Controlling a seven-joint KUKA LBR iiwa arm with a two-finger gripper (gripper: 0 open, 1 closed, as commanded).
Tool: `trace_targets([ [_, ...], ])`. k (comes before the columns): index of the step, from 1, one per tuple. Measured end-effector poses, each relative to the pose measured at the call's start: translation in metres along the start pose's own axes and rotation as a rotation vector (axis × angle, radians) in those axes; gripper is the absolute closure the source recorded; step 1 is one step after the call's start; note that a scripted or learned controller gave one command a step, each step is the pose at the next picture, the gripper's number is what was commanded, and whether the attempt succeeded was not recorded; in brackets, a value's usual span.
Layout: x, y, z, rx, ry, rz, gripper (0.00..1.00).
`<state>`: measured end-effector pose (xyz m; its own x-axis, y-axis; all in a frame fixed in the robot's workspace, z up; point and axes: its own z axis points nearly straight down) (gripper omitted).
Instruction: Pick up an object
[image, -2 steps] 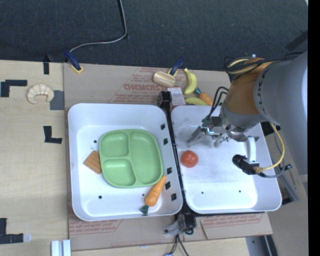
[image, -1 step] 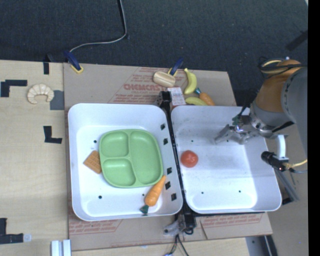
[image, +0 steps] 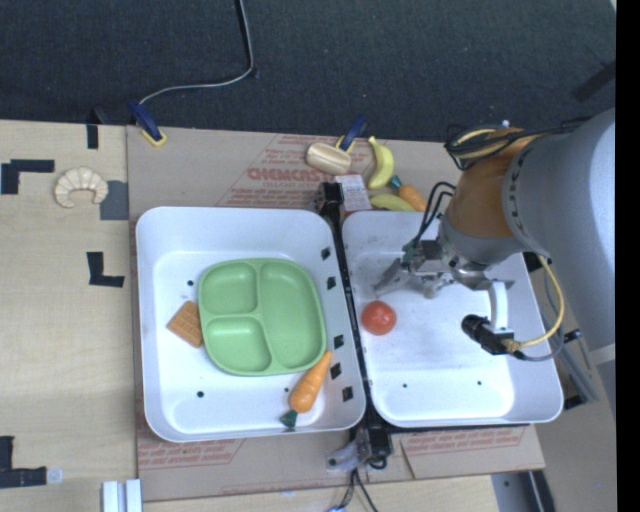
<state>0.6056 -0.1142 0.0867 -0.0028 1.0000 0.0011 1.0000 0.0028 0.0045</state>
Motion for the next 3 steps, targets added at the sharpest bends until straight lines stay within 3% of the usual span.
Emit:
trace_targets([
  [1,-0.073,0.048,-0.021,0.004,-0.003,0.003,0.00],
  [2,0.004,0.022,-0.071,0.005,0.000,0.000,0.00],
  [3,0.015,-0.014,0.000,0.003,-0.001,0.001,0.00],
])
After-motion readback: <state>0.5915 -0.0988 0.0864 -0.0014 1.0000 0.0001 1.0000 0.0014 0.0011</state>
